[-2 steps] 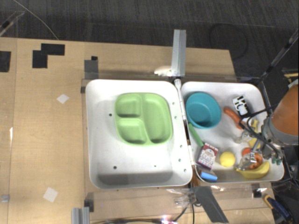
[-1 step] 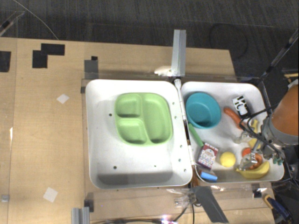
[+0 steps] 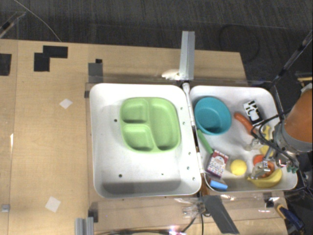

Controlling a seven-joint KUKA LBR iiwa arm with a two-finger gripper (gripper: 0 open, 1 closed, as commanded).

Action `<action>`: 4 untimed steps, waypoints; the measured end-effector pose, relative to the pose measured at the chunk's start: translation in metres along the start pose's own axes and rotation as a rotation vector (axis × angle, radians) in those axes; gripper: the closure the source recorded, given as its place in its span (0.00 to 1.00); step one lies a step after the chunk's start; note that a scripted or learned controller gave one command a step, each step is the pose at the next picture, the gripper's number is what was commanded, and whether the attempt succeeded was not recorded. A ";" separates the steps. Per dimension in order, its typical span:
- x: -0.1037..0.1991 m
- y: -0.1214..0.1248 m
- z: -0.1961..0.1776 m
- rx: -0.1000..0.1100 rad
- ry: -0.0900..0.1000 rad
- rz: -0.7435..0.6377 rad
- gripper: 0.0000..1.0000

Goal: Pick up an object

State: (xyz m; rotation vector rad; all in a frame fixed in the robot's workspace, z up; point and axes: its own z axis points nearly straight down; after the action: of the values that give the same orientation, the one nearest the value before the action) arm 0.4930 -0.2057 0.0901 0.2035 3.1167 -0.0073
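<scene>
Gripper (image 3: 264, 166) low at right bin's (image 3: 230, 91) near right corner, over banana (image 3: 266, 179). Jaw state: cannot tell. No lift evident; pick outstanding.

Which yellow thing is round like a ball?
The small yellow ball in the right bin, beside the little box. The other yellow thing, the banana, is long and curved.

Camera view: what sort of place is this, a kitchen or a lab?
Likely a robot lab bench: two white bins fixed on a board, toy food like a banana, and the arm reaching in.
</scene>
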 end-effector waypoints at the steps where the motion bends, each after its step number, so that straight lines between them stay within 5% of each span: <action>1: 0.000 0.000 0.000 0.000 0.000 -0.036 0.00; 2: 0.003 0.020 -0.001 0.002 -0.002 -0.170 0.00; 4: 0.000 0.000 0.000 0.000 -0.001 -0.158 0.00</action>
State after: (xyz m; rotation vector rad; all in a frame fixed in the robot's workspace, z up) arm 0.4933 -0.2053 0.0903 -0.0432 3.1224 -0.0090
